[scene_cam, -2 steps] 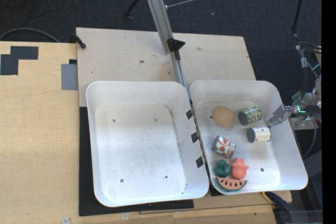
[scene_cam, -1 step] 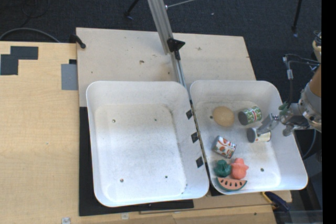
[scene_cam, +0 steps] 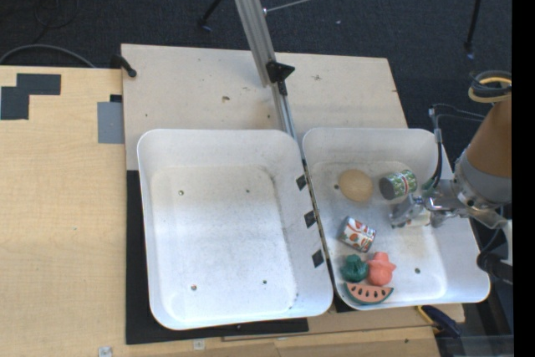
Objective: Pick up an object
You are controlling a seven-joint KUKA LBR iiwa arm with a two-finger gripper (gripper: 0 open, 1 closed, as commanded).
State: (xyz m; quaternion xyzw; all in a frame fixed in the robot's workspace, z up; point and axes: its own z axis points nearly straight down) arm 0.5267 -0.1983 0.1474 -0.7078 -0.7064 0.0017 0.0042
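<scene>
The right bin (scene_cam: 456,284) holds a tan round object (scene_cam: 355,185), a green-labelled can (scene_cam: 399,183) on its side, a small red-and-white can (scene_cam: 358,234), a dark green lump (scene_cam: 354,267), an orange-red toy (scene_cam: 381,268) and a watermelon slice (scene_cam: 369,293). My gripper (scene_cam: 411,211) reaches in from the right, low over the bin floor just below and right of the green-labelled can. Nothing shows between its fingers.
The left bin (scene_cam: 159,155) lies beside the right one, joined by black clips (scene_cam: 310,218). A slanted aluminium rail (scene_cam: 255,21) rises behind the bins. The grey-and-orange arm (scene_cam: 489,163) fills the right edge.
</scene>
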